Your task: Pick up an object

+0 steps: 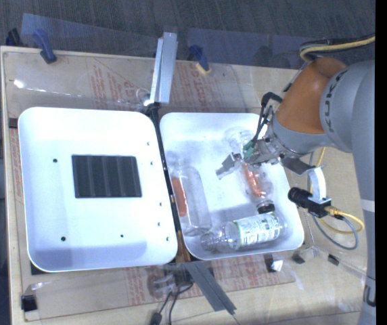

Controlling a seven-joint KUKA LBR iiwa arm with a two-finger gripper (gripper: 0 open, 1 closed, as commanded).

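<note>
Arm: grey with an orange band, reaches in from the right over the right bin (180,131).
Gripper (237,161): low over the middle of the right bin; whether it is open or closed cannot be told.
Bottles: one clear bottle with an orange inside (254,181) lies just beside the gripper; another (187,195) lies along the bin's left wall; a labelled bottle (251,232) lies at the near edge.
Left bin (38,181): white, with a dark ribbed panel (107,176) in the middle.
Tabletop (78,80): carries both bins side by side.
</note>
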